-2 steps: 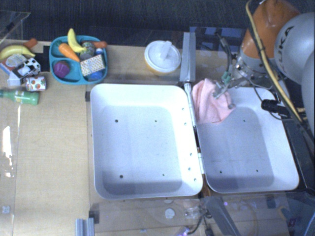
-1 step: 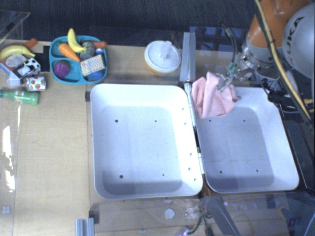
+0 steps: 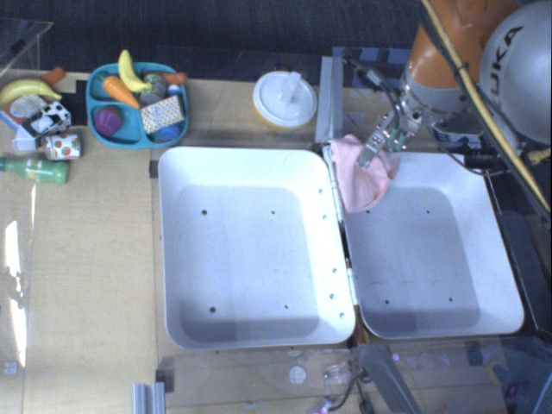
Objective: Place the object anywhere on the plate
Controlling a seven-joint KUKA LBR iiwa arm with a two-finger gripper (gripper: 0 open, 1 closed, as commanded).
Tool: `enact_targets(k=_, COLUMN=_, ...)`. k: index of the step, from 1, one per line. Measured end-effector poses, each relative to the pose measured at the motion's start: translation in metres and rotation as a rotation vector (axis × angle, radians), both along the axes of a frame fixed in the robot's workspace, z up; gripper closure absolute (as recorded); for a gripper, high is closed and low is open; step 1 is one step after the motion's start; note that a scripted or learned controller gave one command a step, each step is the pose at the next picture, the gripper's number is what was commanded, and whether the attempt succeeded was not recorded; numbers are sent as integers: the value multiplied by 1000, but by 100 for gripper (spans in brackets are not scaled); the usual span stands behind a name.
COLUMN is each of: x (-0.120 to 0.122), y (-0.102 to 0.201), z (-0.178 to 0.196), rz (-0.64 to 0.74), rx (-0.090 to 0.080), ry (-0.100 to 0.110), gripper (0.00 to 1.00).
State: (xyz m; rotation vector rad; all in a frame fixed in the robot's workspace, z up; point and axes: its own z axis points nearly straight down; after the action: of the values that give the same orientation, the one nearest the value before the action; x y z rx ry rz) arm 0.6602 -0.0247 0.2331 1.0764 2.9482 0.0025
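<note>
camera view: pink cloth (image 3: 360, 179) sits at the back-left corner of the right bin (image 3: 448, 317), draped partly over that bin's left rim, just beside the seam with the left bin (image 3: 250, 326). gripper (image 3: 378, 147) is right at the cloth's upper edge, over its back right part. jaws: cannot tell, too small and blurred against the fabric, so no call on whether it holds the cloth.

handling, my judgement: cloth looks soft, limp, very light, not fragile, not slippery. it will sag and trail when lifted, so part of it could drag on the bin rim or hang off the target. best hold is a pinch on a raised fold or bunched edge, near the top where the gripper is, not flat on the middle.

plate: the likely one is the round white and yellow plate (image 3: 285, 99) on the bench, behind the right bin's back-left corner, near the cloth but outside both bins.

counts: one pink cloth, two white bins, one round plate, one blue divided tray (image 3: 102, 138) of toy food far left of the right bin, one arm (image 3: 470, 50), one gripper. a loose cluster of small toys (image 3: 34, 119) lies further left of the tray, number not clear.
</note>
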Motion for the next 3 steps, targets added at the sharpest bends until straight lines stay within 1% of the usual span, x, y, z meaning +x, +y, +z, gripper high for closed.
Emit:
enact_targets(k=1, x=-5, y=51, z=1, rz=402, rx=-1, ry=0, gripper=100)
enact_targets(k=2, x=-22, y=89, z=-1, rz=700, rx=-1, ry=-1, gripper=100)
enact_targets(k=3, x=-41, y=136, z=-6, rz=702, rx=0, ry=0, gripper=100)
